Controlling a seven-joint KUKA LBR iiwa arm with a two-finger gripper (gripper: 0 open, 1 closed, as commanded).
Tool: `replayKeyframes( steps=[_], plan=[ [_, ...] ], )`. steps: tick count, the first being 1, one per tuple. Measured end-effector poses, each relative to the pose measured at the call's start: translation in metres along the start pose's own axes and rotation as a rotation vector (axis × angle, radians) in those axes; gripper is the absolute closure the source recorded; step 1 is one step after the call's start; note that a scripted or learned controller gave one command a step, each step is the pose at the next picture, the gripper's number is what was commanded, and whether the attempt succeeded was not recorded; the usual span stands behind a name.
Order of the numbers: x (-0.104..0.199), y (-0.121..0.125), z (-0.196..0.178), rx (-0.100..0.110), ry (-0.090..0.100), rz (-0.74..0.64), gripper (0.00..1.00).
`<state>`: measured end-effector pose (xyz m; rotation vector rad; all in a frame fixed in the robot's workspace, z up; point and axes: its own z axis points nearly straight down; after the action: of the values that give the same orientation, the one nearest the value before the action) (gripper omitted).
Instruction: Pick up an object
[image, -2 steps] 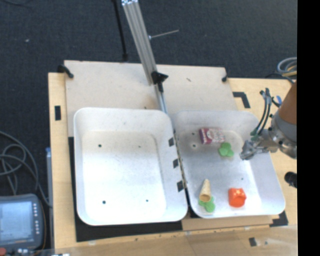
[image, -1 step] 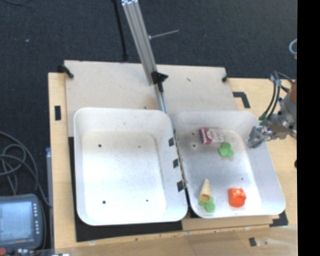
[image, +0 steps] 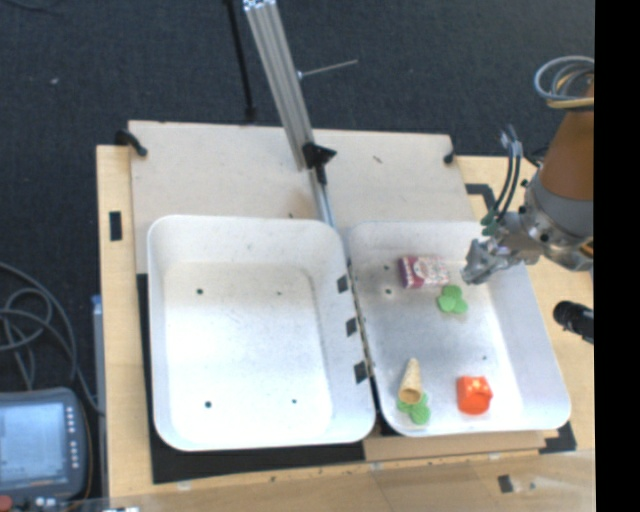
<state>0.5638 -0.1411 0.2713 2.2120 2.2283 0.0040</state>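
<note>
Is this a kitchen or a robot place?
Probably a robot lab. A robot arm reaches over two white bins on a bench, with small toys like an orange block inside, and cables nearby.

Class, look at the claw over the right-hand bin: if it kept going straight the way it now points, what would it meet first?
The claw points down and leftward, at the pink-and-white packet right beside its tip. That packet would likely be met first, though depth is unclear: the bin floor may come first.

Two white bins (image: 250, 235), two green pieces (image: 452, 300), one orange block (image: 474, 394), one cone (image: 411, 378), one packet (image: 423, 271).
</note>
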Motion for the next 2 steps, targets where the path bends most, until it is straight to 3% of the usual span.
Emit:
replayKeyframes(
  steps=[2],
  plan=[
    [0.102,0.026,-0.009,0.000,0.000,0.001,1.00]
  ],
)
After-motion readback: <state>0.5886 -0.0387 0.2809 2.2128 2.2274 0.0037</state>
